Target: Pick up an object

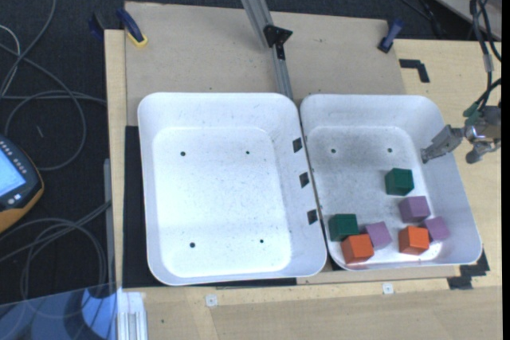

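Unlettered white bins (159,119) on bench, blocks (398,181) in right one, pincer (460,146) released above its rim.

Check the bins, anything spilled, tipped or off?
Nothing stands out. All seven blocks sit inside the right bin: two green, two orange, three purple, bunched toward its near right corner. Both bins lie flush side by side. The gripper is at the right bin's right rim, holding nothing.
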`<state>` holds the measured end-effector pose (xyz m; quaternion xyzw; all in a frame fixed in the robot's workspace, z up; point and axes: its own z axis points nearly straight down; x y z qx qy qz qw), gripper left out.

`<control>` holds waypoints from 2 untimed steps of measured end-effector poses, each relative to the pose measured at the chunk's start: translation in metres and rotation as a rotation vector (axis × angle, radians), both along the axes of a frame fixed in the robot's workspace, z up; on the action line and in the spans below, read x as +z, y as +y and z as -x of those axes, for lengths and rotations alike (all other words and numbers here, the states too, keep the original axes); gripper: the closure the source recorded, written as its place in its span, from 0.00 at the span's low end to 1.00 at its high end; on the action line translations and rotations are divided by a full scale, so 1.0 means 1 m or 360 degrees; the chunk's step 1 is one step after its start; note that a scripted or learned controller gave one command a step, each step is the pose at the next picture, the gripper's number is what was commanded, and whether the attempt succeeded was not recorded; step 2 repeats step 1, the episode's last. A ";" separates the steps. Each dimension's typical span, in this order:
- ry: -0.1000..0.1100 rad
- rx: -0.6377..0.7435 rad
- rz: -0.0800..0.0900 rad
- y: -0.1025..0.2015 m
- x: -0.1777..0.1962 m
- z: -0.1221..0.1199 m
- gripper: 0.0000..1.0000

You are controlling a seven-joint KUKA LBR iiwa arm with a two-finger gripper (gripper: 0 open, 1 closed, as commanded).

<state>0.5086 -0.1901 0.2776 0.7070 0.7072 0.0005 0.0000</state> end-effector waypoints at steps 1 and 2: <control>0.0013 0.0003 -0.0005 0.013 -0.106 -0.032 0.00; 0.0013 0.0003 -0.0005 0.013 -0.106 -0.032 0.00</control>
